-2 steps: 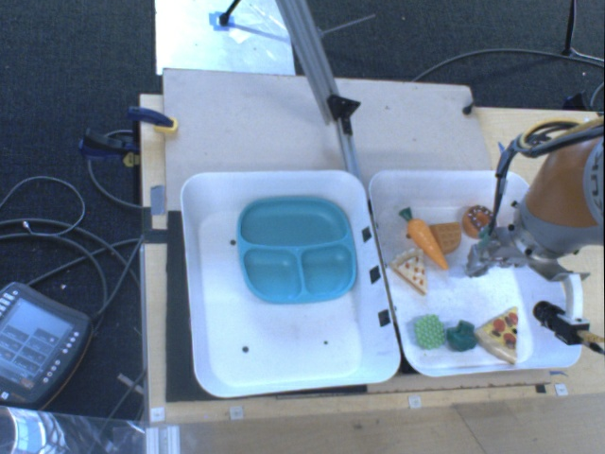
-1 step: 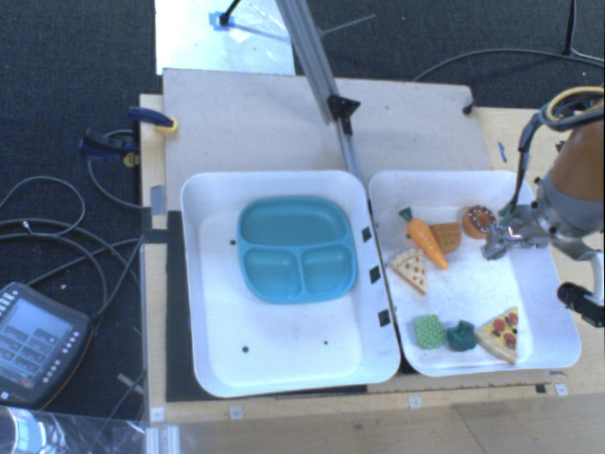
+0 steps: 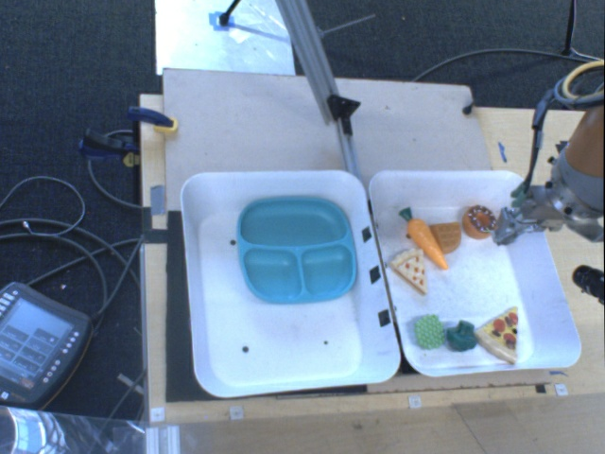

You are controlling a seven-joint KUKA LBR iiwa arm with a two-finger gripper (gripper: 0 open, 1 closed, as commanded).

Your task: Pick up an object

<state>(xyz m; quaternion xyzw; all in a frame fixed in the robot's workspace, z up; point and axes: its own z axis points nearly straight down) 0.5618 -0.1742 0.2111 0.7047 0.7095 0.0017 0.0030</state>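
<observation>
Nearest the camera, along the front of the right bin (image 3: 558, 348), lie three small toy foods in a row: a green square piece (image 3: 429, 331), a dark teal lump (image 3: 461, 336) touching it, and a pizza slice (image 3: 500, 333) with red dots just beside that. Further back in the same bin sit a second, paler pizza slice (image 3: 410, 270), a carrot (image 3: 425, 238) with a green top, a tan piece (image 3: 447, 235) tucked against the carrot, and a small doughnut (image 3: 479, 220) with dark icing. The left bin (image 3: 208, 348) holds a blue divided plate (image 3: 295, 250), its three compartments bare. The arm (image 3: 581, 164) reaches in over the right bin's far right corner, and the hand (image 3: 506, 230) hangs just beside the doughnut, between it and the bin wall; whether it is open or closed I cannot tell (it is small and blurred against the white). Nothing is visibly gripped, and every toy appears to rest on the bin floor. So I judge the task at its approach stage: the hand is near a likely target, the doughnut, but the closing, the lift and the proof of a hold are all left to do. The surface (image 3: 284, 121) behind the bins carries a slanted metal pole (image 3: 307, 41).
</observation>
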